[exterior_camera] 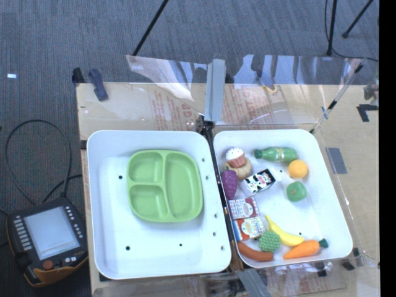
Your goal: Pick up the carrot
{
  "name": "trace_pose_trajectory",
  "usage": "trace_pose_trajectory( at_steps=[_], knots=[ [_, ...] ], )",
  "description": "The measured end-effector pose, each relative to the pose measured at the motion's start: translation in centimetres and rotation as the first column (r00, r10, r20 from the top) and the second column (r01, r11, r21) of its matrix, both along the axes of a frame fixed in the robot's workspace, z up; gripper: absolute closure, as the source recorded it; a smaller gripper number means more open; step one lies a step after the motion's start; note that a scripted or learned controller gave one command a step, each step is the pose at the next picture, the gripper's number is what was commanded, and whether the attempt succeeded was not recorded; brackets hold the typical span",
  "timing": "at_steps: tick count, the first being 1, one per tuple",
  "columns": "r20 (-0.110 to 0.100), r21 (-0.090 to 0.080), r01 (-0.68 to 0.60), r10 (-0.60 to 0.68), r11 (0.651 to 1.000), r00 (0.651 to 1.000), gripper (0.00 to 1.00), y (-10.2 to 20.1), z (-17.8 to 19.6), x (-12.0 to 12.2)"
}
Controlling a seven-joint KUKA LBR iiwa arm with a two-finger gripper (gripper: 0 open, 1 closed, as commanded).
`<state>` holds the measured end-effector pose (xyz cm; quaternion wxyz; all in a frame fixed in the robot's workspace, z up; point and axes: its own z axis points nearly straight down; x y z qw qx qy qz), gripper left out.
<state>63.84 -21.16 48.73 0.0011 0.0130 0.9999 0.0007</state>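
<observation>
The carrot lay in the near right corner of the right bin, its orange body pointing left and its green top toward the bin's right wall. Just left of it sat a banana, curving from the middle of the bin down toward the carrot, with a small green bumpy piece touching the banana's near side. A sausage rested along the near wall, left of the carrot and close to the green piece.

Farther back in the same bin were two small cartons against the left wall, one behind the other, a black-and-white carton near the middle, a purple bunch of grapes, and a cupcake. A green bottle lay on its side by the far wall, with an orange to its right and a green apple nearer than the orange (the two well apart from the carrot).

The left bin held a green divided plate. On the floor at the near left lay a control pendant with a screen. As for the pincer, I could not tell whether it was spread or pressed together.
</observation>
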Motion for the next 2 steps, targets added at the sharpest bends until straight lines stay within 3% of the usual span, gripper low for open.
trace_pose_trajectory(
  at_steps=[1, 2],
  knots=[
    [0.001, 0.0, -0.371, 0.371, 0.929, 0.929, 1.0, 0.0, 0.1, -2.6],
    [0.001, -0.001, -0.112, 0.112, 0.994, 0.994, 1.0, 0.0, -2.5, 0.6]
  ],
)
